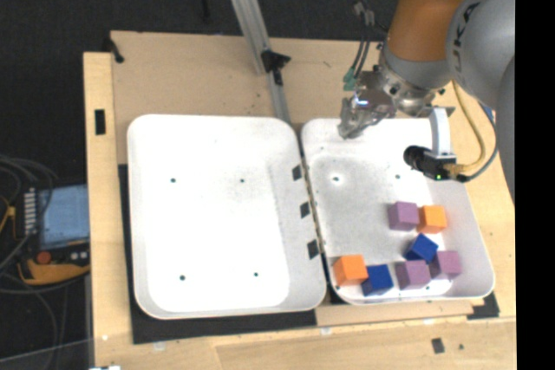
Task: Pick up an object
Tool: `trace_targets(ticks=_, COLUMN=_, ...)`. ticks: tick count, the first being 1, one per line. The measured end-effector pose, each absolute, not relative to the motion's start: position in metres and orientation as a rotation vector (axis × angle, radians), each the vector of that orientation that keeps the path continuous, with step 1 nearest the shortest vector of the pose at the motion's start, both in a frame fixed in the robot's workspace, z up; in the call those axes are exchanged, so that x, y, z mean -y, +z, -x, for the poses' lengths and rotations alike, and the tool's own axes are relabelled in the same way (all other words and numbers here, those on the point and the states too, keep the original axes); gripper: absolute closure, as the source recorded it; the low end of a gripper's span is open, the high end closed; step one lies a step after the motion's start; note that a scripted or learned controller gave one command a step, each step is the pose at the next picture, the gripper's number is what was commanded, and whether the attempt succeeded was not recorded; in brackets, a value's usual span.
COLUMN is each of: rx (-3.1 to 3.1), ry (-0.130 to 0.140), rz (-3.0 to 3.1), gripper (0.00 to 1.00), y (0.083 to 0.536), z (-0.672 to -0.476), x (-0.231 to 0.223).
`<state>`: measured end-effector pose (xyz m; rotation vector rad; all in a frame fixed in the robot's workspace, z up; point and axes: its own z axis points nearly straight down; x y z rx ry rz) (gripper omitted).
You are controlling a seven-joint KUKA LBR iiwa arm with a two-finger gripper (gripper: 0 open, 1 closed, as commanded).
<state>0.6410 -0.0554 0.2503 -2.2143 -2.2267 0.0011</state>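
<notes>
Several small blocks lie in the near right part of the right bin: a purple block beside an orange block, a blue block, two purple blocks, a second blue block and a second orange block. My gripper hangs over the far left corner of the right bin, well away from the blocks. I see no block at its tip.
The left bin lies alongside, joined by small clips on the shared edge. A slanted metal rail rises behind the bins. A black cable connector hangs from the arm over the right bin.
</notes>
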Motion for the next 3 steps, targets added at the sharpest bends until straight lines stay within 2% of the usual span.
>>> trace_targets(ticks=1, rx=2.228, ry=-0.002, rz=2.212, gripper=1.0, y=0.257, z=-0.628, x=0.001)
trace_targets(ticks=2, rx=2.227, ry=0.001, rz=2.212, gripper=1.0, y=0.255, z=-0.601, x=-0.046)
trace_targets(ticks=3, rx=2.228, ry=0.001, rz=2.211, gripper=1.0, y=0.258, z=-0.589, x=-0.092)
